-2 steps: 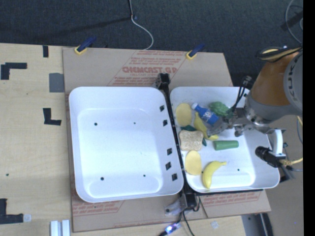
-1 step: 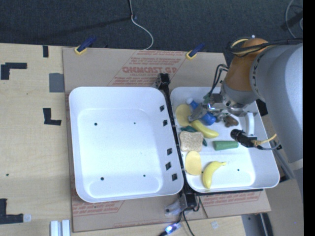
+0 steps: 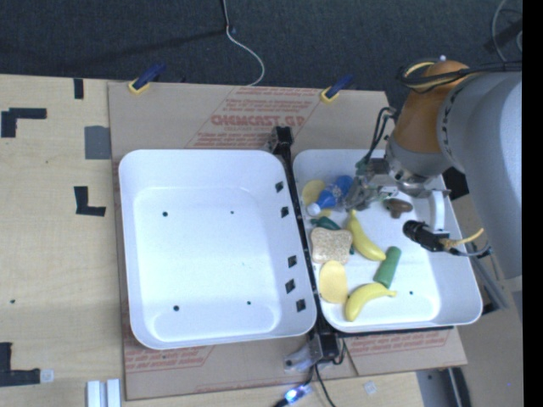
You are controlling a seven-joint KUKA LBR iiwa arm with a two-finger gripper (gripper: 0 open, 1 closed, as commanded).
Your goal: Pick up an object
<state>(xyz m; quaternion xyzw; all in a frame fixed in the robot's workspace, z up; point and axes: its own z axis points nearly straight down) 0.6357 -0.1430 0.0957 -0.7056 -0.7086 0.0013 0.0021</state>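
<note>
The right bin [image 3: 450, 308] holds a heap of small objects: a blue bottle [image 3: 333, 195], a yellow piece [image 3: 312, 191], a tan sponge-like block [image 3: 331, 245], two bananas [image 3: 366, 240] [image 3: 366, 297], a green cylinder [image 3: 387, 266] and a yellow lemon-like shape [image 3: 333, 281]. My gripper [image 3: 363, 192] is low in the upper part of this bin, just right of the blue bottle and above the upper banana. The arm's orange band [image 3: 422, 117] sits above it.
The left bin [image 3: 204, 244] lies beside the right one on a cardboard sheet [image 3: 246, 117]. A black divider clip [image 3: 282, 139] sits between the bins at the top. A cable [image 3: 242, 41] runs across the dark floor behind.
</note>
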